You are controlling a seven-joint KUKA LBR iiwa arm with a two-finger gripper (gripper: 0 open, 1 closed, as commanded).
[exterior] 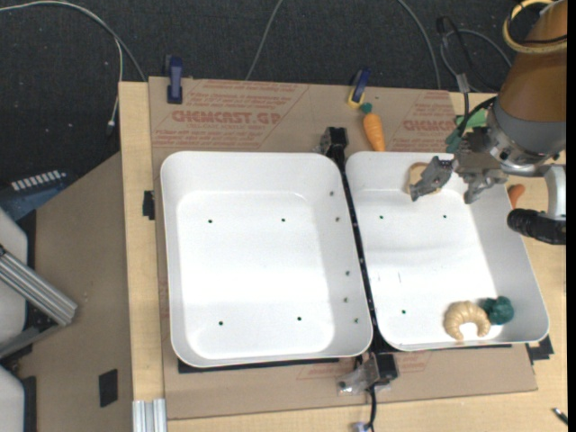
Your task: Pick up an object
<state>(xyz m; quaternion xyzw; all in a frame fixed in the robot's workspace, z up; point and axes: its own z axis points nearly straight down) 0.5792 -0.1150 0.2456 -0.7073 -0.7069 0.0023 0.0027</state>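
Note:
My gripper [453, 184] hangs over the far part of the right bin [423, 241], with its two fingers spread open and nothing between them. A small tan object [418, 170] lies at the bin's far edge, just left of the left finger [432, 177]; I cannot tell whether they touch. In the bin's near right corner lies a beige croissant-shaped toy [467, 319] with a teal object [498, 310] against its right side.
The left bin [261, 250] stands beside the right one. A toy carrot [373, 130] lies on the cardboard behind the bins, near a blue-and-yellow clamp [359, 85]. A black part [536, 225] sticks in at the right bin's right edge.

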